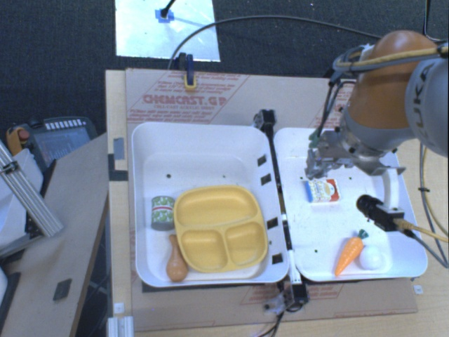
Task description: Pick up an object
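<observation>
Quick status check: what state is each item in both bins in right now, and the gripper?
Gripper: low in the right bin, just above the carton.
Carton: lying flat, right bin.
Carrot: lying flat, beside the white egg.
Yellow tray: flat, left bin.
Can: upright, beside tray.
Wooden pin: lying at tray's edge.

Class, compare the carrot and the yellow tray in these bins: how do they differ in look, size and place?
Colour: the carrot is orange with a green top; the tray is plain yellow.
Size: the carrot is small and slim; the tray is far larger and broad, with three compartments.
Place: the carrot lies in the right bin beside a white ball; the tray sits in the left bin.
Both lie near their bins' front edges.
</observation>
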You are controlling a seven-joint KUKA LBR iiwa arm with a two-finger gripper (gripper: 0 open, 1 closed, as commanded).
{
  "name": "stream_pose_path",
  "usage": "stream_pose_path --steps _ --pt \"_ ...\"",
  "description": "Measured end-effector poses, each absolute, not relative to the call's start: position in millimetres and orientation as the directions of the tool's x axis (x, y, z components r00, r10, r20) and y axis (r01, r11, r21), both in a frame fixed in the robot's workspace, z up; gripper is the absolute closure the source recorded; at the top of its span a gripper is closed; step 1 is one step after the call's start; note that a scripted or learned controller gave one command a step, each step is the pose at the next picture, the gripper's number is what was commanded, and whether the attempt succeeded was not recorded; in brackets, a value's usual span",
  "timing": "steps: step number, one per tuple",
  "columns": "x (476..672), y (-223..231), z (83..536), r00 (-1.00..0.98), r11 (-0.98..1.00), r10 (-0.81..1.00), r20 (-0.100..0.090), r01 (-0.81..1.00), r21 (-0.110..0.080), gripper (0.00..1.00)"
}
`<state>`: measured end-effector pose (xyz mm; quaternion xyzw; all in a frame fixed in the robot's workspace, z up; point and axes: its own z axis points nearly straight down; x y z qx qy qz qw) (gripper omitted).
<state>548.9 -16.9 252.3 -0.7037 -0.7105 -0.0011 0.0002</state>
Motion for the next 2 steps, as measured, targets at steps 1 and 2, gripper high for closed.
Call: stream_pose_path --steps 1,2 --pt "565.4 36.2 255.7 -0.010 0.010 1.000 0.002 1.000 0.003 1.00" --pt "568.3 95.7 241.8 -0.011 0.011 1.000 0.002 1.000 0.001 1.00"
